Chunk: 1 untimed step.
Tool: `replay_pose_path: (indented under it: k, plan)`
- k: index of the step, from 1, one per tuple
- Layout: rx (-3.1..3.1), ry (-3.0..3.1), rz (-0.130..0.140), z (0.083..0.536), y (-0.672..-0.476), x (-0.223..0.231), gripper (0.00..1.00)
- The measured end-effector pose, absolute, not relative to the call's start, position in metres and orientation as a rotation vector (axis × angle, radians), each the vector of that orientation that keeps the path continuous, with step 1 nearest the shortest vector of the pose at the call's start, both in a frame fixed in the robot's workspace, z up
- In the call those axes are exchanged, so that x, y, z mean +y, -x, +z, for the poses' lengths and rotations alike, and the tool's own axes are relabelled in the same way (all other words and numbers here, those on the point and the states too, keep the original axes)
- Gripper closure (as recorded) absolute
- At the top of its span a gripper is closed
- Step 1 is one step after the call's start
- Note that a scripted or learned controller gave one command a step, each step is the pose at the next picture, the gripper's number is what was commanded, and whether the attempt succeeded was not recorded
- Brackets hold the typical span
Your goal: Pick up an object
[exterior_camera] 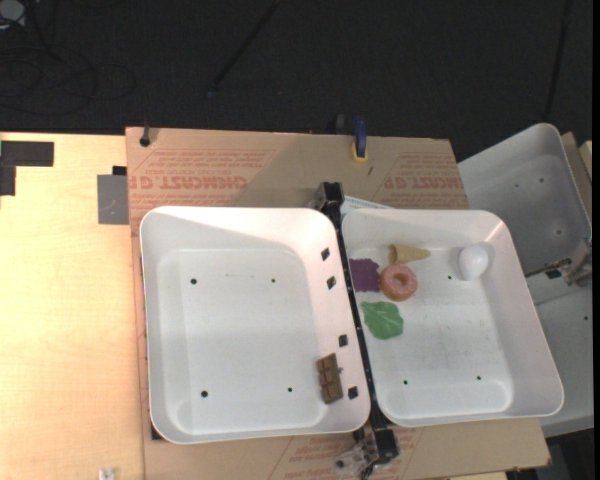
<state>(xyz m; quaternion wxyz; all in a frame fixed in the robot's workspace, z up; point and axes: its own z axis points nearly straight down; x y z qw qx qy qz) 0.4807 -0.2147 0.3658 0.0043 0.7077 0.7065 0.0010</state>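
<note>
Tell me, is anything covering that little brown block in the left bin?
Nothing visible covers it. The small brown block lies alone by the left white bin's right wall, open from above; the other toys lie in the right bin.

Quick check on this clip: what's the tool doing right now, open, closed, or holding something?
Tool: cannot be told from this frame. The pink ring, green piece, purple piece, white ball and cone lie loose in the right bin.
</note>
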Motion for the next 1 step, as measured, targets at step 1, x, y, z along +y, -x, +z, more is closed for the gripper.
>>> replay_pose_path:
  k: [1]
  plan:
    - [2.228, -2.225, -0.004, 0.2778, -0.5002, -0.1840, 1.00]
